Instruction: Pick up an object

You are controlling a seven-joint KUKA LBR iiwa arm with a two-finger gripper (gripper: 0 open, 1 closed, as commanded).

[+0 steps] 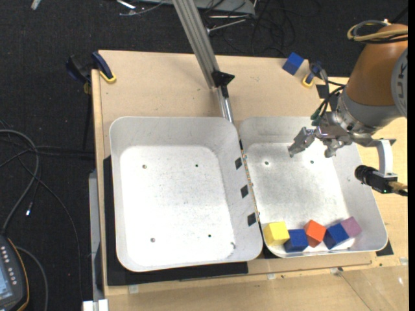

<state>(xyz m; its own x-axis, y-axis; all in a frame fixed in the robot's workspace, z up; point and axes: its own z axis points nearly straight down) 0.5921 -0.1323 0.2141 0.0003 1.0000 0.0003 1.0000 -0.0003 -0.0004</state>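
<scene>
1. Dark speckled carpet around a tan wooden table [162, 83], strewn with black cables at left and a metal stand at top.
2. Two shallow white bins side by side on the table: left bin [123, 173], right bin [363, 193].
3. Slanted aluminium pole [194, 31] coming down from the top to the gap between the bins.
4. Grey arm with orange band [379, 70] reaching in from the right, wrist tipped down and leftward over the far end of the right bin.
5. Claw [318, 144] hanging above the far part of the right bin, two fingers spread apart, nothing pinched between them.
6. Row of foam blocks well apart from the claw, along the near wall of the right bin: yellow block [277, 231], blue block [297, 240], orange block [316, 231], second blue block [336, 234], purple block [351, 226], each touching or just beside its neighbour.
7. Lone blue cube [294, 62] on the table beyond the right bin, beside a yellow-tipped clamp [310, 76].
8. Another yellow-tipped clamp [100, 67] at the table's far left corner.
</scene>
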